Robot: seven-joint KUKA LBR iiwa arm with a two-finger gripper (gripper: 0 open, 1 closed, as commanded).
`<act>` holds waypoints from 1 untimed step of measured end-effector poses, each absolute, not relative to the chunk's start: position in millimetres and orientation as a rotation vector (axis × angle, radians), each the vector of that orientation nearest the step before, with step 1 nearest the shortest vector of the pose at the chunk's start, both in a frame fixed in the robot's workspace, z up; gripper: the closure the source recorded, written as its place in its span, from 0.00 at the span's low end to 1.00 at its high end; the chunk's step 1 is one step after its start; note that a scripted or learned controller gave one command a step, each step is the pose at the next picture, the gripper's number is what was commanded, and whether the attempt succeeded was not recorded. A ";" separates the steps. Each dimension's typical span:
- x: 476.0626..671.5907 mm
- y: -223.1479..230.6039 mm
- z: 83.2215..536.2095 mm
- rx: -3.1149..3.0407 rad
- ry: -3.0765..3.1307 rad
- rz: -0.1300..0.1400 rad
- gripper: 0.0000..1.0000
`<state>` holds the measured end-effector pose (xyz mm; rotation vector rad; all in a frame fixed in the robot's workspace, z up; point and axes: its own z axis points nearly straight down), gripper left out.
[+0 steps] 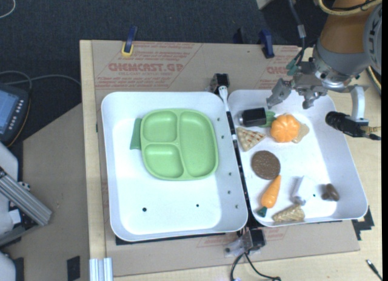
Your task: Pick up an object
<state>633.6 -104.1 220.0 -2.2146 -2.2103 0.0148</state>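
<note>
My gripper (293, 96) hangs over the far end of the right bin (348, 158), open, with nothing between its fingers. Just below it lies an orange fruit (285, 128). A black block (253, 116) rests to the fruit's left, and a tan wedge (249, 137) sits beneath that. Further toward the front are a round brown cookie (265, 164), a carrot (271, 192), a small grey metal piece (297, 189), a brown lump (330, 193) and a crusty bread piece (288, 215).
The left bin (121, 201) holds a green divided plate (179, 143). The two bins meet along a raised rim (233, 152). Blue and yellow clamps (128, 42) grip the board's far edge.
</note>
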 end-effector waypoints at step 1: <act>636.2 -103.9 228.9 -2.220 -2.221 0.000 0.00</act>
